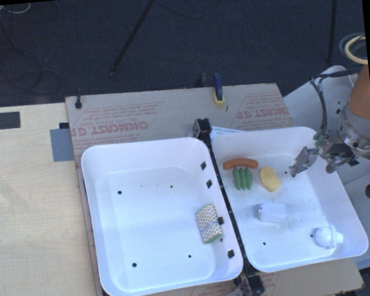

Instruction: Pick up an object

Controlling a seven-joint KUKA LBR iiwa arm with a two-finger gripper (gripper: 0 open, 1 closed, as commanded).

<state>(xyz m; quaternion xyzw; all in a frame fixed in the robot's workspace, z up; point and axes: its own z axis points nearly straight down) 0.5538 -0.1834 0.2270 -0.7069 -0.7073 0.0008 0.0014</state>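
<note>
Clearly a miss is likely, since the patterned green-and-white pouch (209, 223) leans against the left white plastic bin's (103, 185) inner wall, while the right bin (351, 225) holds an orange sausage (240, 164), green pod (243, 179), yellow lump (270, 179), clear packet (270, 212) and white ball (324, 236) below the open, empty claw (319, 160).

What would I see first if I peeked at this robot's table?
Two white bins side by side catch the eye. The right bin holds bright toy food near its far edge: an orange sausage, a green piece just below it and a yellow piece beside them. The left bin holds a patterned block near the divider, and the arm's end effector hovers at the right bin's right edge.
</note>
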